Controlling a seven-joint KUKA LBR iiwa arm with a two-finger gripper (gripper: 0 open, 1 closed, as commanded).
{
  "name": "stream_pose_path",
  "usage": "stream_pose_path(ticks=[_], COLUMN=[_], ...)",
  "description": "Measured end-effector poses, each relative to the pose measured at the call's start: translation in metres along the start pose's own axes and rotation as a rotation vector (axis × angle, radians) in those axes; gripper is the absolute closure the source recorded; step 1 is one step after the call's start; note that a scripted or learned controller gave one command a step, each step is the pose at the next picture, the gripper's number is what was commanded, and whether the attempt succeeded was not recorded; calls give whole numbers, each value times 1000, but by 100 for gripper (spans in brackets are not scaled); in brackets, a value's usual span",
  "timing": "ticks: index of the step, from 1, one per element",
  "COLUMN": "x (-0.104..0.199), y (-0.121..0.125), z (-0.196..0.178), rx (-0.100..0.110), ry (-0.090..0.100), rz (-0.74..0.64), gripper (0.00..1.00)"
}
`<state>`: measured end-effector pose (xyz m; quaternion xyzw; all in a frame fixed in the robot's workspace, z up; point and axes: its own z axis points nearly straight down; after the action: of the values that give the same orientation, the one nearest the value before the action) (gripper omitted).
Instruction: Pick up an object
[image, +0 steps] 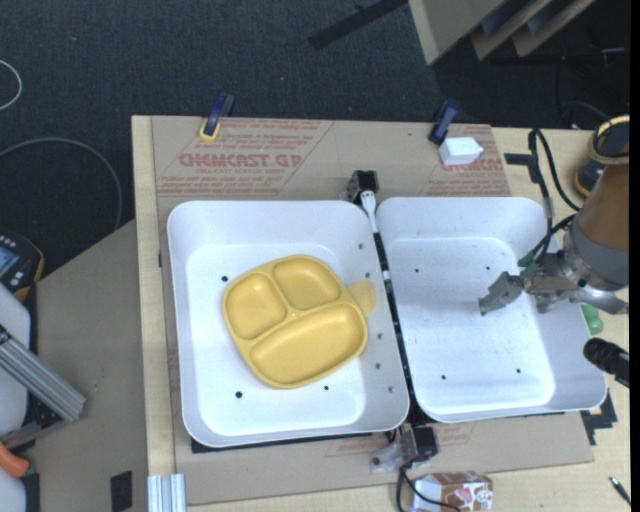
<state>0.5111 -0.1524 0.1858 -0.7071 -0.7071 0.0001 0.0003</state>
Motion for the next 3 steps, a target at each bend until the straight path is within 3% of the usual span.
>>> stream_pose_path(ticks=[1,2,3], x=[48,143,137], y=[-31,-31,-31], z=[-169,-284,-287], rx=[-17,-18,-5], ry=[-2,2,-1], rz=[-7,-13,-2], gripper=[0,0,100])
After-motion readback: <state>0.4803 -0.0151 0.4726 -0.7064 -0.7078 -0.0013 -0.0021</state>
